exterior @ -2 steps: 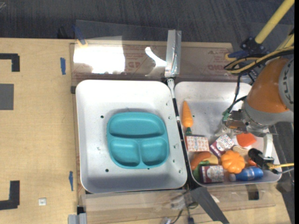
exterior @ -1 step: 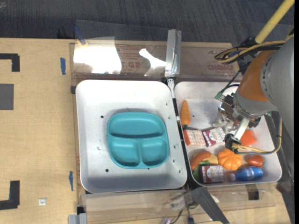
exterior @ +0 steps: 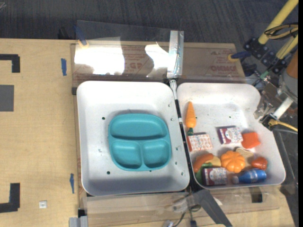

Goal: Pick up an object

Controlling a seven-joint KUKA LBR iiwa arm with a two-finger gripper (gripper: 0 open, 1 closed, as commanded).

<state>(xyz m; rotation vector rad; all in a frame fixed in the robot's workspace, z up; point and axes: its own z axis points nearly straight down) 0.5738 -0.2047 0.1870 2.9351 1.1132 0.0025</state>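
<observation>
From the camera fixed above, the wooden worktop (exterior: pixel 33 141) carries two shallow white bins side by side. The left bin (exterior: pixel 90 103) holds a teal divided tray (exterior: pixel 139 141), lying flat near the middle with one long compartment at the far side and two smaller ones nearer the camera.

The right bin (exterior: pixel 222 98) holds the loose objects, all crowded into its near half. A toy carrot (exterior: pixel 190 115) lies along the left wall, its pale green top pointing away from the camera. Just below it sits a small patterned box (exterior: pixel 199 141), and to the right of that a second small carton (exterior: pixel 229 135) with a purple side. Beside the carton is an orange-red block (exterior: pixel 251 139). Nearer the front edge, an orange pumpkin (exterior: pixel 233 160) sits between a red and yellow piece (exterior: pixel 204 160) on its left and a red tomato-like piece (exterior: pixel 259 162) on its right. Along the front wall lie a dark can with a red label (exterior: pixel 215 176) and a blue bottle (exterior: pixel 252 176), end to end.

The arm comes in at the right edge, and its pincer (exterior: pixel 273 111) hangs over the right rim of the right bin, apart from every object. Whether its fingers are wide or narrow I cannot tell; nothing is seen between them.
</observation>
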